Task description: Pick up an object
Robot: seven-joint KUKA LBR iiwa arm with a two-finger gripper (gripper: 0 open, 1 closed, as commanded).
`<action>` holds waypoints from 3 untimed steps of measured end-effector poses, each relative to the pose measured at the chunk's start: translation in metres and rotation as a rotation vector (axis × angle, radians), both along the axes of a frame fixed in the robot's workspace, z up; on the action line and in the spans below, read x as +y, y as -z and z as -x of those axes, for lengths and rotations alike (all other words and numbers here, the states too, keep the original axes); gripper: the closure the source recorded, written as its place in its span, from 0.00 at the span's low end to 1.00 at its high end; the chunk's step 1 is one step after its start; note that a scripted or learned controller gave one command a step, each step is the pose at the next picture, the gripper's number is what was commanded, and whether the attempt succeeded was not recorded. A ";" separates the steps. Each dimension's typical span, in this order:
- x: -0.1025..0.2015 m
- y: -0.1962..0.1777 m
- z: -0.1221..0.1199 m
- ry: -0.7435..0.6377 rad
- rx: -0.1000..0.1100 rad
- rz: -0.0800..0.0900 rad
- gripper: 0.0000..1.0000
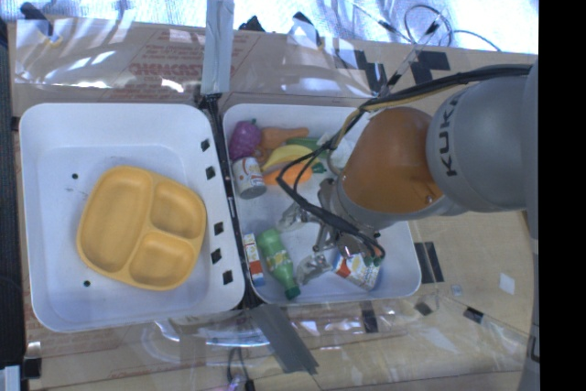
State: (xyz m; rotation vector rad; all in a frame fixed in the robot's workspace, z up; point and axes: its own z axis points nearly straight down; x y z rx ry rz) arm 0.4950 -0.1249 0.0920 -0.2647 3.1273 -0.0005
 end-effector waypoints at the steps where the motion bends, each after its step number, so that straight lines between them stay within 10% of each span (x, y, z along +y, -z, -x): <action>1: -0.048 -0.189 -0.046 -0.021 -0.012 0.006 0.00; 2: -0.084 -0.050 -0.023 0.012 0.013 -0.005 0.00; 3: -0.085 -0.007 -0.010 0.034 -0.011 0.004 0.00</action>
